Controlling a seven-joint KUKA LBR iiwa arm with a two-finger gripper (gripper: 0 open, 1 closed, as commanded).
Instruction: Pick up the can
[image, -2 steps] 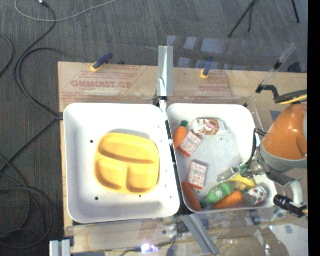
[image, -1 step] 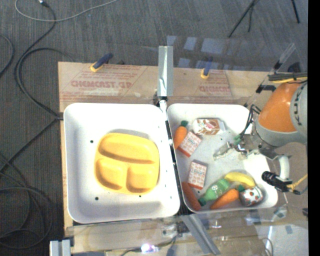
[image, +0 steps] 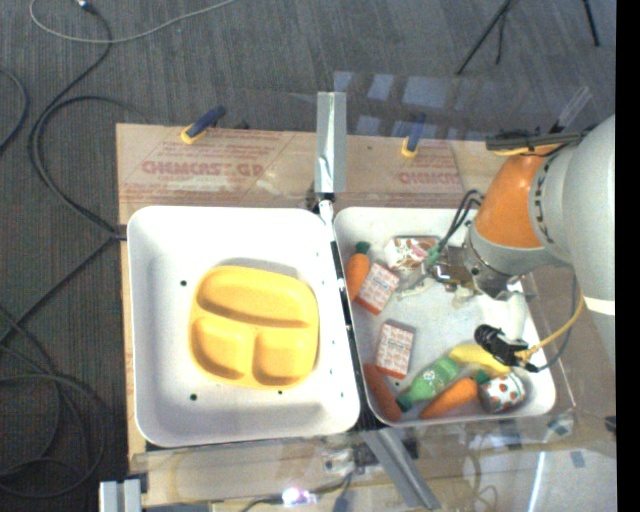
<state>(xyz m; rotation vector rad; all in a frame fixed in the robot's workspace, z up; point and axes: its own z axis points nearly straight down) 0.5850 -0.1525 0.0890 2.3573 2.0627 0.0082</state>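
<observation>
A small green can (image: 431, 377) lies on its side near the front of the right bin (image: 440, 325), between an orange carrot (image: 452, 397) and a yellow banana (image: 478, 358). My gripper (image: 443, 270) is down in the back part of that bin, well behind the green can. It sits right beside a crumpled red-and-white package (image: 408, 250). The wrist hides the fingertips.
The right bin also holds a carrot (image: 357, 275) at its left wall, two red-and-white cards (image: 378, 287) (image: 396, 348), a brown-orange piece (image: 381, 391) and a shiny red-and-silver round thing (image: 501, 394) in the front right corner. A yellow divided plate (image: 256, 325) lies in the left bin (image: 160, 300).
</observation>
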